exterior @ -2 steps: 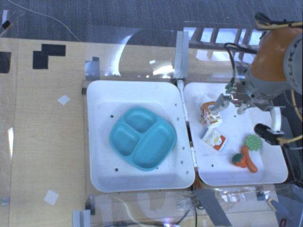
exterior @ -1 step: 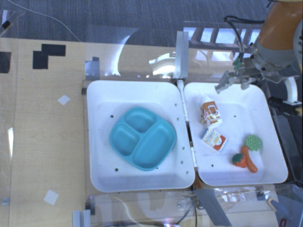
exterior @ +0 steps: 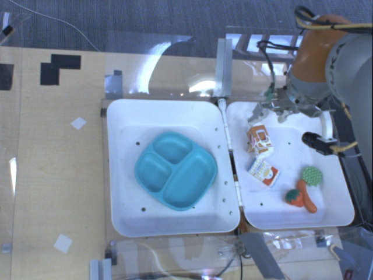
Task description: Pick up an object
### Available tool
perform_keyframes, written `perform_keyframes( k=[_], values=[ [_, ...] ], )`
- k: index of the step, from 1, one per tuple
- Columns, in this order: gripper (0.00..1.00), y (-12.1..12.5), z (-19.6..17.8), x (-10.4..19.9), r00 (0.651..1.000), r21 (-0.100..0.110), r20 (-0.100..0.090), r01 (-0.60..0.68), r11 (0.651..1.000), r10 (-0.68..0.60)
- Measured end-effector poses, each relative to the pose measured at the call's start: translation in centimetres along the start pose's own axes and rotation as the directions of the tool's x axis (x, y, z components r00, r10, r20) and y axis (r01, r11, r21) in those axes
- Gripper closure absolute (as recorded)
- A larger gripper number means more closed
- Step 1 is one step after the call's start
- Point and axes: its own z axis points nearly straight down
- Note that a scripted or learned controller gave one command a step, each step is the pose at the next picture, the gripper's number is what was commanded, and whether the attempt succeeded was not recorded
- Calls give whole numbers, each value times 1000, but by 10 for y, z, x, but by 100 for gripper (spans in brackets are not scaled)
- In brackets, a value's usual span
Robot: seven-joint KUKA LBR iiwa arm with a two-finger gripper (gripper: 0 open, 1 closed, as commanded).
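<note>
Two small cartons [exterior: 260, 140] at right-centre look light and crushable; you should grip across flat sides. Gripper [exterior: 269, 111] fingers spread, holding nothing.

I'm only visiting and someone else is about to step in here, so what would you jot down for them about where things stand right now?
Gripper: fingers open, holding nothing, over the top of the right bin.
Right bin: two small cartons toward its left side, a toy carrot and a green ball at lower right.
Left bin: a blue divided plate.
Done: nothing lifted yet.
Left: lower onto one object, probably the nearest carton, close and lift.
</note>
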Motion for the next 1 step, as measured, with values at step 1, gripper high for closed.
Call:
perform_keyframes(
  k=[1],
  values=[
    [0, -2, 63, -9, 987, -5, 0, -160, 987, 160]
  ],
)
